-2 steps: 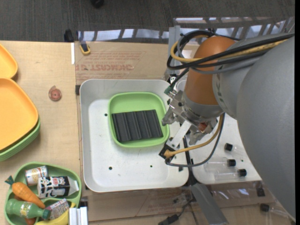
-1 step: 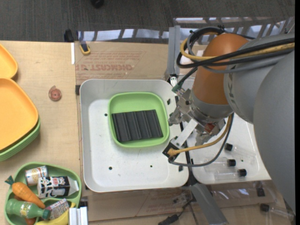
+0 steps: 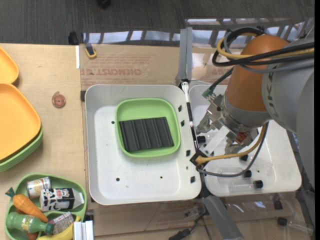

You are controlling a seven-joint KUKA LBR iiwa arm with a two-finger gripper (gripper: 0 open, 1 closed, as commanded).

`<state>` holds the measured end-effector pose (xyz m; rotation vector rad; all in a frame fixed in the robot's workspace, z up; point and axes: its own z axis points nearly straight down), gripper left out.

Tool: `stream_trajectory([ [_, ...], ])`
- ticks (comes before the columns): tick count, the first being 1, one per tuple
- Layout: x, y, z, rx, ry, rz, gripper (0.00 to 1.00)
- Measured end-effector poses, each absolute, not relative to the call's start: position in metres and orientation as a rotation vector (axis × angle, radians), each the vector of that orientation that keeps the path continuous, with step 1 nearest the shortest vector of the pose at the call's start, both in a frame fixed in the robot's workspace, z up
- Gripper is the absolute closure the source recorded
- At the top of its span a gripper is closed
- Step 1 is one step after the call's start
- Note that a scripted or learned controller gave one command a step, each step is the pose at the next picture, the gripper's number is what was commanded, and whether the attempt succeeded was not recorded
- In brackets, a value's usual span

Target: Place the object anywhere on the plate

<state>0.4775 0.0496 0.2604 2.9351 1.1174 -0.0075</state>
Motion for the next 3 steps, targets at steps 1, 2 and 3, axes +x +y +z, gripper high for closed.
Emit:
stream_trajectory([
  [1, 0.476, -0.007, 0.19, 2.988, 0.974, -0.01, 0.0],
  [2, 0.477, 0.043, 0.19, 3.016, 0.881, -0.009, 0.0],
  [3, 0.478, 0.016, 0.238, 3.102, 0.484, -0.007, 0.0],
])
